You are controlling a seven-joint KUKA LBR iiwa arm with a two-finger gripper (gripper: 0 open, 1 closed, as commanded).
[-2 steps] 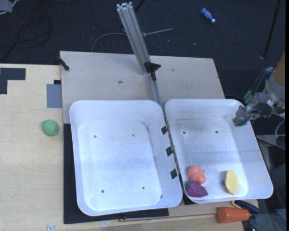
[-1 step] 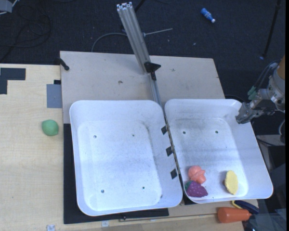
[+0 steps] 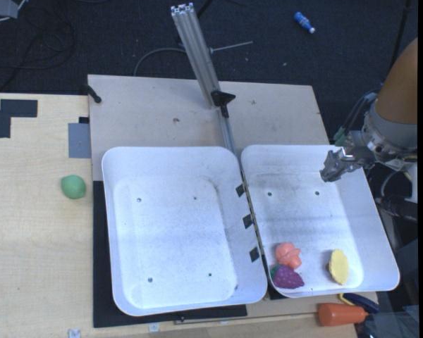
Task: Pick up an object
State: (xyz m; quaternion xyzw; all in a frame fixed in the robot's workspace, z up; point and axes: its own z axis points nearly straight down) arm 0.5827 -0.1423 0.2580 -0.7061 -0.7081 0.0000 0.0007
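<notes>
Three small toys lie at the near end of the right bin (image 3: 307,210): an orange-pink piece (image 3: 287,253), a purple grape bunch (image 3: 288,278) just below it, and a yellow piece (image 3: 338,266) to their right. My gripper (image 3: 333,167) hangs over the far right part of the right bin, well away from the toys, with nothing visible between its fingers. The arm comes in from the right edge.
The left bin (image 3: 173,224) sits beside the right one, with black clips along the shared divider (image 3: 247,220). A green ball (image 3: 73,186) rests on the wooden bench at left. An orange object (image 3: 342,313) lies just outside the right bin's near edge. A metal rail (image 3: 201,55) slants behind the bins.
</notes>
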